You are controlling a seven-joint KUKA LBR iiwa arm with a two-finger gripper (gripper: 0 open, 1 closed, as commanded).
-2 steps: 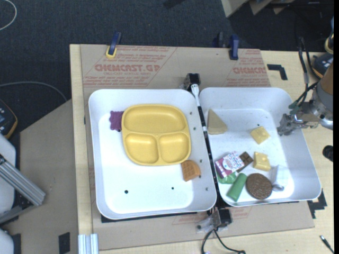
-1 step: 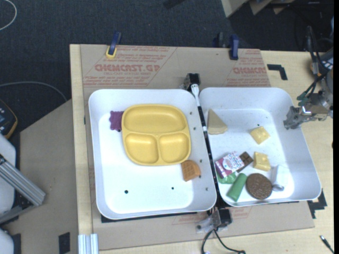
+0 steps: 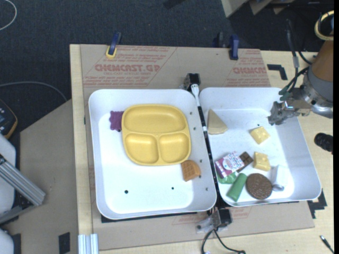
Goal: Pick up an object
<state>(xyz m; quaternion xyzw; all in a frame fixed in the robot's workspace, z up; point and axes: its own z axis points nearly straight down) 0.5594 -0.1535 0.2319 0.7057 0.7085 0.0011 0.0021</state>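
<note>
- The left bin (image 3: 100, 157) has open floor along its lower part; the yellow divided plate (image 3: 156, 133) takes up its upper middle.
- The right bin (image 3: 304, 147) is bare along its right side and top.
- Its lower left is crowded: green cylinder (image 3: 237, 187), round brown cookie (image 3: 259, 186), pink packet (image 3: 229, 163).
- The claw (image 3: 277, 114) hangs at the right bin's upper right.

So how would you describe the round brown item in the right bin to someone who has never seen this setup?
Start at the right bin of the two white ones and go to its near edge, where several small items are clustered. The round brown cookie lies there, just right of a green cylinder. It is the only dark, flat disc; the yellow cheese cubes above it are pale and blocky.
</note>
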